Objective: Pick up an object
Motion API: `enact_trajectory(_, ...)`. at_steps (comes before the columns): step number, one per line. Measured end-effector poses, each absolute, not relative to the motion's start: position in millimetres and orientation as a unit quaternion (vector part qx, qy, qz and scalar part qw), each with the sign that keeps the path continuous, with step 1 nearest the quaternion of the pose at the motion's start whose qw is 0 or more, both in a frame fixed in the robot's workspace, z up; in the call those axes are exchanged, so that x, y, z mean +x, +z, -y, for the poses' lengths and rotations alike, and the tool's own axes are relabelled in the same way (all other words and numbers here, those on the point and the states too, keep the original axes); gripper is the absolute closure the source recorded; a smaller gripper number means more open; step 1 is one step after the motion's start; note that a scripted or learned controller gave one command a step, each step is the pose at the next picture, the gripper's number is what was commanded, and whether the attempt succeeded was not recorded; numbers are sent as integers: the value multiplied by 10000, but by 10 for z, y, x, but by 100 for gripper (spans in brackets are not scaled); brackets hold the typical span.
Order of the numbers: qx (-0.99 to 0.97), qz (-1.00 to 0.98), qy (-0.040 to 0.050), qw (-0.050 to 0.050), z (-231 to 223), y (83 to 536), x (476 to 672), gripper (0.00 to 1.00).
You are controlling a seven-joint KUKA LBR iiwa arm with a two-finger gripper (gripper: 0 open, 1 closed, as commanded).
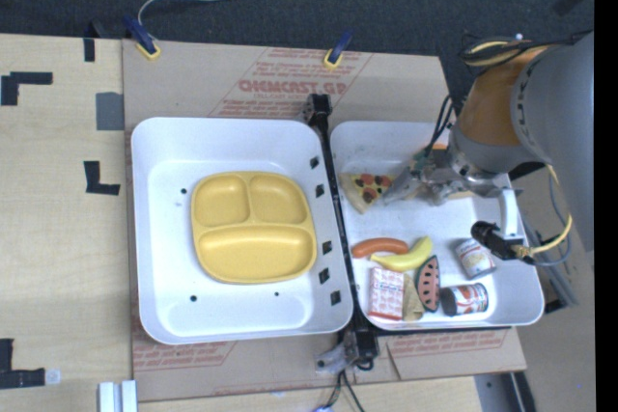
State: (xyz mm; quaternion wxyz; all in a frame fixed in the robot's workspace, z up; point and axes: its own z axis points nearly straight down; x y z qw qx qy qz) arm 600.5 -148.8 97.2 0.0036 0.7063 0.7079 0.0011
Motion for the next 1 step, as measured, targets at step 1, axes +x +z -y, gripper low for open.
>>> enact_trajectory(1, 7072, -7070, -67, -11, 1102, 869, 6524, 0)
